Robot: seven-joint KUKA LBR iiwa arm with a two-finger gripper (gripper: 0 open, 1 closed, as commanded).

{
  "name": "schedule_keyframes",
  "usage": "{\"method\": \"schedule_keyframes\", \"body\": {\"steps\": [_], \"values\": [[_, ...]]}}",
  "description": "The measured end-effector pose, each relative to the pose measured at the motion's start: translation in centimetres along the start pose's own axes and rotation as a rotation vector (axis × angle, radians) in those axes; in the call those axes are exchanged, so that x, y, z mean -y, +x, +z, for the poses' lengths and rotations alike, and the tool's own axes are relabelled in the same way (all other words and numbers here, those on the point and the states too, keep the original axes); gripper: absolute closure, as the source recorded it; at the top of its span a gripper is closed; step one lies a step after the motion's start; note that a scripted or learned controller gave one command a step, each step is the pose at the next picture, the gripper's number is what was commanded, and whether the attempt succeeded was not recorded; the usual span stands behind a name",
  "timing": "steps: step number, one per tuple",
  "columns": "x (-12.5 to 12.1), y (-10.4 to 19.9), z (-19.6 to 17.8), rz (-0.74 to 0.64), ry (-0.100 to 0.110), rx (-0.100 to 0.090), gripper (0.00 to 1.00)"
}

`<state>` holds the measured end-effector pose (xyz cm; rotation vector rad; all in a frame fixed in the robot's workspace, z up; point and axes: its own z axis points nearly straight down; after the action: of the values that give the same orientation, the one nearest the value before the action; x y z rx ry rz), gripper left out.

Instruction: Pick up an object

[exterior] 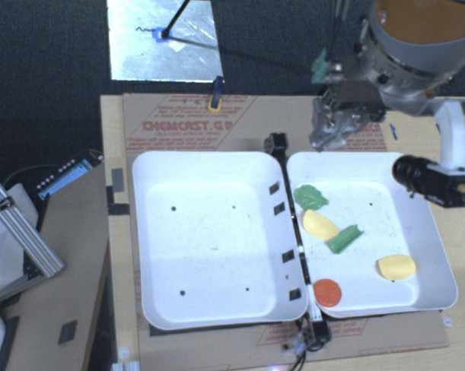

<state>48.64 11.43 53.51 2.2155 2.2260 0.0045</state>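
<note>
The right bin (417, 235) holds several small items. A green leafy piece (310, 195) lies near its left wall, with a pale yellow lump (320, 225) just below it. A green strip (345, 239) lies slanted beside that lump. Another yellow piece (396, 267) rests toward the front right, and a red-orange disc (328, 292) sits in the front left corner. My gripper (331, 132) hangs above the bin's back left rim, high over the bench and apart from every item. Nothing shows between its fingers.
The left bin (211, 235) stands beside the right one, with a black divider strip (291, 217) between them. Both rest on a cardboard sheet (192, 121). A shiny metal plate (163, 39) lies at the back left.
</note>
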Motion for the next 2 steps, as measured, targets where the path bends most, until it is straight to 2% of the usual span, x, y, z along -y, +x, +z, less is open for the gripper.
{"method": "schedule_keyframes", "body": {"steps": [2], "values": [[0.0, 4.9, 0.0, -0.002, 0.0, -0.001, 1.0]]}}
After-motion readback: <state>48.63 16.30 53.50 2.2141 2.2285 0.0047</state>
